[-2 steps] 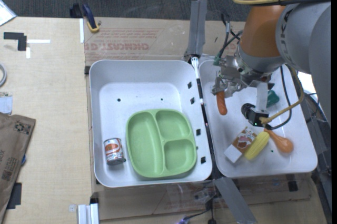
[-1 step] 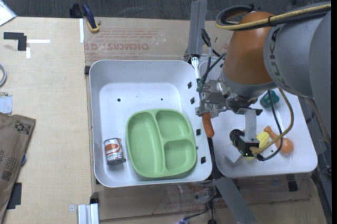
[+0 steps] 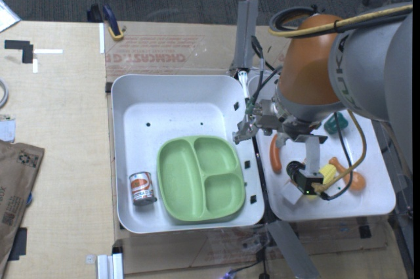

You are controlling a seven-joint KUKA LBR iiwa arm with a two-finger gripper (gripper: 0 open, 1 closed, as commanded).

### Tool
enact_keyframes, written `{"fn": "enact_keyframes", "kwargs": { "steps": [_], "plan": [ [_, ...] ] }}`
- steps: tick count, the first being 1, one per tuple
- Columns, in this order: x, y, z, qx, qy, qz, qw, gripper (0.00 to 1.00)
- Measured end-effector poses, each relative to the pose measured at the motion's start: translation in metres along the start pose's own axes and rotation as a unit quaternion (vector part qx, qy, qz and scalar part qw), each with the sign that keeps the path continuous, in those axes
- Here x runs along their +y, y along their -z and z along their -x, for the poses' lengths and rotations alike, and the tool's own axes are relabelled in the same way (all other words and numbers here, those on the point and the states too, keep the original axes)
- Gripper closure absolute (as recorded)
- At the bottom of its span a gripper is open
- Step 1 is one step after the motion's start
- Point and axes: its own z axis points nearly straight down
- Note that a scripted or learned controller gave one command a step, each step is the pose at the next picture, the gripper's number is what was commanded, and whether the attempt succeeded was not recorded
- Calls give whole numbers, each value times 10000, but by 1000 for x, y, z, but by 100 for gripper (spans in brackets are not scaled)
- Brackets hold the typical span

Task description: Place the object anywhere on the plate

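A green three-compartment plate (image 3: 180,179) lies in the front half of the left bin (image 3: 131,113), with nothing on it. A small can (image 3: 141,189) with a red and white label stands in that bin just left of the plate. My gripper (image 3: 289,132) hangs under the orange-banded wrist over the left part of the right bin (image 3: 375,200). It is just above a red-orange sausage-shaped object (image 3: 275,154) lying near that bin's left wall. The wrist hides how the gripper stands, and I see nothing held in it.
Further right in the right bin lie a teal object (image 3: 336,123), a yellow piece (image 3: 328,174) and an orange carrot-like piece (image 3: 349,178). A ridge between the two bins separates the gripper from the plate. The arm covers the right bin's back.
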Motion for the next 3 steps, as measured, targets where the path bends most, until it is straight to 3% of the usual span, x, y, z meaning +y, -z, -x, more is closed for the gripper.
{"fn": "enact_keyframes", "kwargs": {
  "steps": [1,2,3],
  "plan": [
    [1,6,1,-13,-25,-31,10000,100],
    [-51,2,-7,-1,-27,-2,10000,100],
    [-57,-43,-55,-4,490,-7,9988,100]
  ]
}}
